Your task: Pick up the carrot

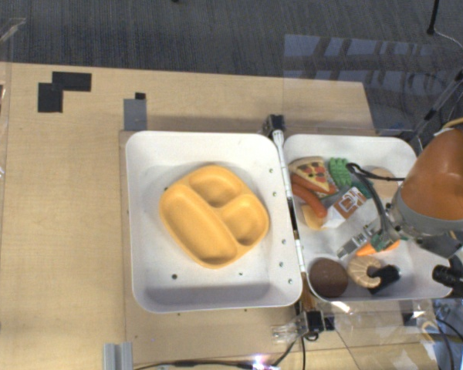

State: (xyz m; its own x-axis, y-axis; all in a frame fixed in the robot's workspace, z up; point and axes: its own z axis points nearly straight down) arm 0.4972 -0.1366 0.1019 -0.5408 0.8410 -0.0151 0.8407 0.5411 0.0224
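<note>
I'm hovering my claw (364,241) at the carrot (368,247) in the right bin (405,151); grip state unclear. Next: confirming the clamp, then lifting.

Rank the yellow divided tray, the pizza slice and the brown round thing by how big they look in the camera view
1. Yellow divided tray, in the left bin, by far the largest.
2. Pizza slice, at the top of the right bin.
3. Brown round thing, at the right bin's front edge; close to the pizza slice in apparent size, so this order is unsure.
</note>
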